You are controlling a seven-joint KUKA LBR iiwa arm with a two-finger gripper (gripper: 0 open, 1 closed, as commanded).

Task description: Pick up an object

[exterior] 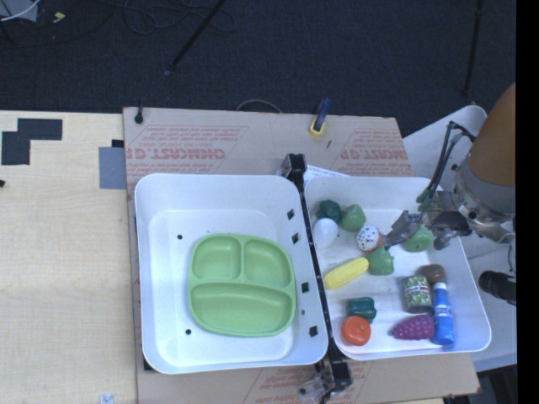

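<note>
Right white plastic bin (472, 343): gripper (413, 230) clenched on green round toy (418, 241), w/ dotted white ball (367, 239) just left.

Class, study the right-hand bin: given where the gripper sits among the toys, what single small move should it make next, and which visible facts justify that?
Probably a short descent onto the round green plastic toy. The two-finger gripper sits right at that toy in the right white bin, and nothing can be seen between its fingers. The white dotted ball and another green toy lie close by, so a straight drop seems safer than sliding sideways.
</note>
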